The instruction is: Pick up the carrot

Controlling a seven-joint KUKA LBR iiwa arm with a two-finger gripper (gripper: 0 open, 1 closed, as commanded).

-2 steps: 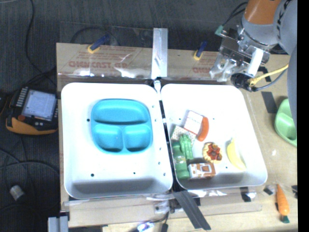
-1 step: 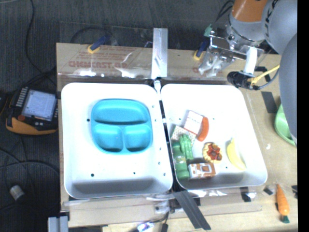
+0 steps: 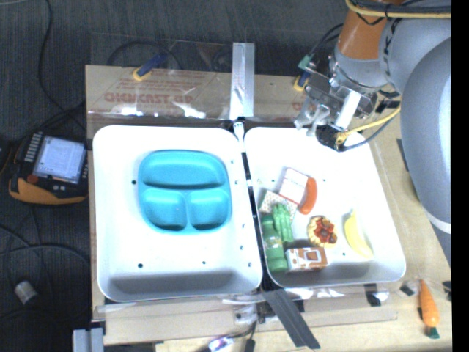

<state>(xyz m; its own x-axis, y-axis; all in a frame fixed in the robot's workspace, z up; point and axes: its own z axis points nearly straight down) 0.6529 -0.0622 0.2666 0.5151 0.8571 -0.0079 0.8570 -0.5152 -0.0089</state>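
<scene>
Grey arm [image 3: 381,42] angles down-left over the right bin's [image 3: 381,189] far rim; fingers' state unclear.

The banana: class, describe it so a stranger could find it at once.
Start at the right-hand white bin, which holds toy food. Near its front right corner the banana lies just right of a small round piece topped with red. It is the only pale yellow, curved item there.

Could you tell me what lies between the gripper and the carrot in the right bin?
In the camera view, the stretch between the gripper and the carrot is bare white floor of the right bin; a small white-and-red box lies beside the carrot.
</scene>
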